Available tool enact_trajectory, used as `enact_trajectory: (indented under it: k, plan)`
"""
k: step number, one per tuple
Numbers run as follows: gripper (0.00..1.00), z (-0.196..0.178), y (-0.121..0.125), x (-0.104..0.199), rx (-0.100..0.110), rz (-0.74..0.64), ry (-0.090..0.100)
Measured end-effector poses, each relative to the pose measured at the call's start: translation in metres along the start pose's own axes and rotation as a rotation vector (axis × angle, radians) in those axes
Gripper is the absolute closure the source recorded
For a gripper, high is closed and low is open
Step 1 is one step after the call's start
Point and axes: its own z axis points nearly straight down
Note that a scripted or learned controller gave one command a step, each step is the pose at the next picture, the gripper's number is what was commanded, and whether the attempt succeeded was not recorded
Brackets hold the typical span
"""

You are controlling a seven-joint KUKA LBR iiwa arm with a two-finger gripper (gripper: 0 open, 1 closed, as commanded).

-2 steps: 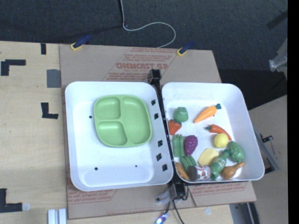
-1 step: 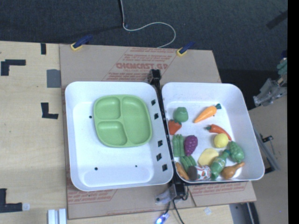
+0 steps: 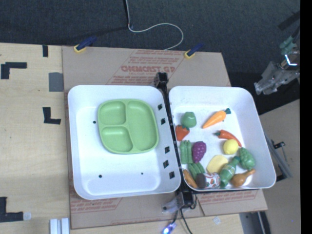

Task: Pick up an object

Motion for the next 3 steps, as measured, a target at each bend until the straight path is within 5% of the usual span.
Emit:
enact_trajectory:
  k: [1,2,3]
  plan:
    - [1.00,0.158,-0.004,-0.038,0.026,0.013,0.001]
    - [1.00,0.116,0.005,0.037,0.006,0.000,0.001]
    - [1.00,0.123,0.006,0.103,0.010,0.001,0.001]
